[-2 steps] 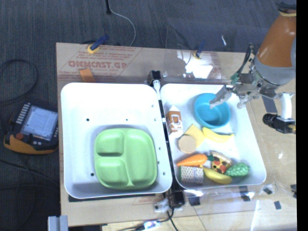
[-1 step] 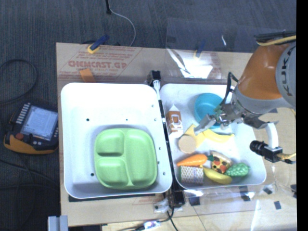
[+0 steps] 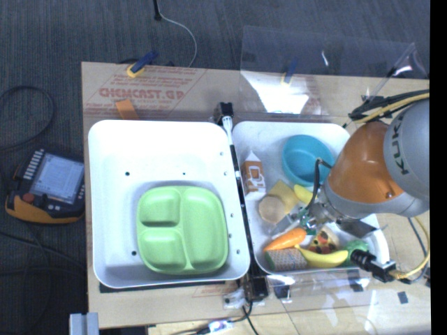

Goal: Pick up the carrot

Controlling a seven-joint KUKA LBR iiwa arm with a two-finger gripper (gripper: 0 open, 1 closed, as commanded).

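The pincer is down right by the carrot, grip unclear, so next it must squeeze and lift.

The arm reaches in from the right, its grey body bent low. The orange band above the wrist faces the camera and tilts down to the left. The gripper hangs below it at the near side, pointing down-left.
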